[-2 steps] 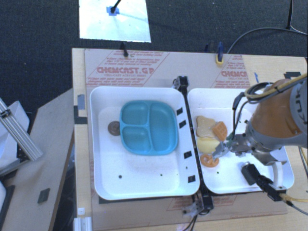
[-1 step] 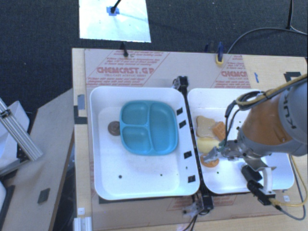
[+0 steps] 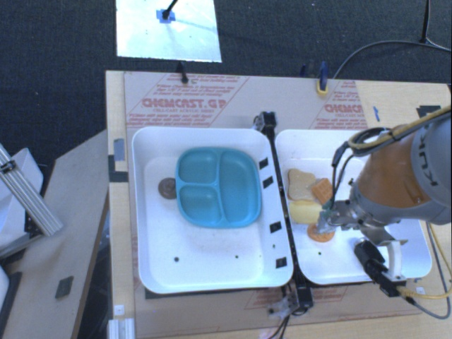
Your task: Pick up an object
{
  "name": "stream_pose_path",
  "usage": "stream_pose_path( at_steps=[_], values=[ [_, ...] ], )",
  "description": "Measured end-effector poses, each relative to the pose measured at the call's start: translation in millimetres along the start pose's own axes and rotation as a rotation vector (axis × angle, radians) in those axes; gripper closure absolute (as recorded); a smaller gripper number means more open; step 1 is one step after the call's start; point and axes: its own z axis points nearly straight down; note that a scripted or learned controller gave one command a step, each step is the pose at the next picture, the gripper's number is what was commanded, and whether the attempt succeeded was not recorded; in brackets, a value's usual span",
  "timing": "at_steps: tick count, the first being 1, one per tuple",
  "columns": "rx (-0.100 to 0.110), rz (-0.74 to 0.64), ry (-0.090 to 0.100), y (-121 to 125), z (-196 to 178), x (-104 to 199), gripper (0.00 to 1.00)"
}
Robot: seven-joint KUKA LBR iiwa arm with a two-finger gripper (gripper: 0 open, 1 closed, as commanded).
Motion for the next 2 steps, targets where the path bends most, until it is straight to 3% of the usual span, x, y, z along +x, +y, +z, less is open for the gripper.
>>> stream_pose_path(
  at_steps=[2],
  values=[
    [0.008, 0.0, -0.008, 0, -92, -5, 1.0]
  ],
)
